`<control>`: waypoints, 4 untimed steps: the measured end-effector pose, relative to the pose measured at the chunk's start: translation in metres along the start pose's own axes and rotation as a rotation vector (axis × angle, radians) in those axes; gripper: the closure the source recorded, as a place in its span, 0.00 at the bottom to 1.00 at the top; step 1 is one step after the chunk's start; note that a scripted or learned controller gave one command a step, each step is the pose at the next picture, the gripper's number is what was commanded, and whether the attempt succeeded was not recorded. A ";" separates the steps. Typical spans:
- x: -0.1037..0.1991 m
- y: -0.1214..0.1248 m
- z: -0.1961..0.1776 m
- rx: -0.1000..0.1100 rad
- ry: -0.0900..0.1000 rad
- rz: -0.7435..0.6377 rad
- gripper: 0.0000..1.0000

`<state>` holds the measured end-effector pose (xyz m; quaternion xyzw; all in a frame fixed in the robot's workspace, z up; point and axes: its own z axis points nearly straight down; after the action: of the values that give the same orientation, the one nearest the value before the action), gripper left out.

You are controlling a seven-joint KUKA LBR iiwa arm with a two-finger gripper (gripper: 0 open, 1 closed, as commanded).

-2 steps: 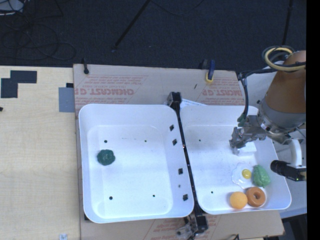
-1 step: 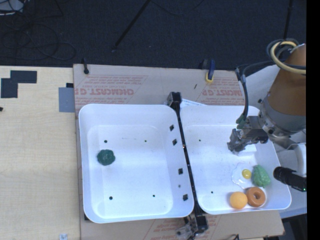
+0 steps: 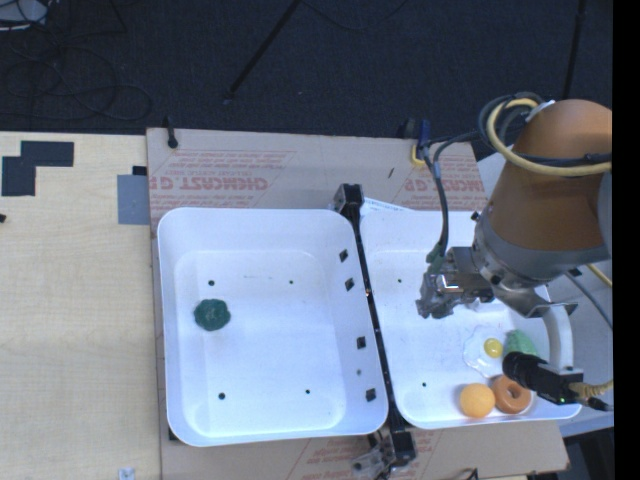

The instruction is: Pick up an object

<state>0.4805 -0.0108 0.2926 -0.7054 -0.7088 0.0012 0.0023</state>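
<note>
Four small items lie at the right bin's (image 3: 420, 268) near corner: orange ball (image 3: 477, 400), ring (image 3: 513, 396), egg-like piece (image 3: 490, 349), green piece (image 3: 521, 343). Pincer (image 3: 437, 304) hangs just beyond; opening unclear, nothing seen held, so pick pending. Green ball (image 3: 211, 314) in left bin (image 3: 250, 230).

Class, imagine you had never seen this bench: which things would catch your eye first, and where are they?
The bulky grey arm with its orange band looms over the right white bin, its gripper low above the bin floor. A bright orange ball and a brown ring sit in that bin's near corner. A lone dark green lump lies in the left white bin.
</note>
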 end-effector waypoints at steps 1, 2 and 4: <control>0.053 0.023 0.024 0.001 -0.001 0.001 1.00; 0.103 -0.002 -0.051 -0.008 0.001 -0.002 1.00; 0.144 -0.004 -0.023 -0.004 -0.001 0.002 1.00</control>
<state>0.4757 0.1336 0.3157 -0.7061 -0.7081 0.0001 0.0004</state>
